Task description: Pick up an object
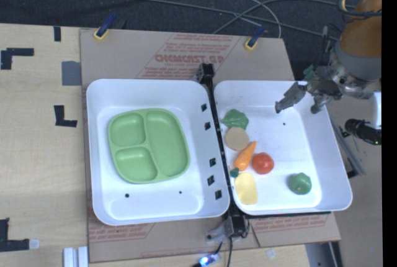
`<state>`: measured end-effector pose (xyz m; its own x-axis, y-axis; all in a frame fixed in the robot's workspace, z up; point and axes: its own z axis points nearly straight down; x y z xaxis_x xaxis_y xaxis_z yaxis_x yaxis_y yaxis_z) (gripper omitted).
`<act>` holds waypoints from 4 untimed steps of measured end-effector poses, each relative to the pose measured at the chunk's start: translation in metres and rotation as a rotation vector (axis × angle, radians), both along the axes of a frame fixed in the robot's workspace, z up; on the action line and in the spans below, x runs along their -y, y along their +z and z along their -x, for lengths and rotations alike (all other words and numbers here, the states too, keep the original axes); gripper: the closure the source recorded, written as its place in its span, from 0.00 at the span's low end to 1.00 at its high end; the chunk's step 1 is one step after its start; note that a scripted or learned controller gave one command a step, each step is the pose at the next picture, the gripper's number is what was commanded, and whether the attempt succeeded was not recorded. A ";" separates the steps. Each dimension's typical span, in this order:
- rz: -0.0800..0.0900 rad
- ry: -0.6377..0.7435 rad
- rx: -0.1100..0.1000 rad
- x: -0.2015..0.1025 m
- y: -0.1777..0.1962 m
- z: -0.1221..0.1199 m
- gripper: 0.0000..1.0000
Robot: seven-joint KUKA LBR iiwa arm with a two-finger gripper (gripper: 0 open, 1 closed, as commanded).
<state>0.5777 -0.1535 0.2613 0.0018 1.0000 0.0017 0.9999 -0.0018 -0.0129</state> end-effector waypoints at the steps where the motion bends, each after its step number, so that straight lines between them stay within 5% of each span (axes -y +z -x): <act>1: 0.002 0.003 0.011 0.000 0.007 -0.002 0.00; 4: 0.001 0.003 0.005 -0.015 -0.163 0.014 0.00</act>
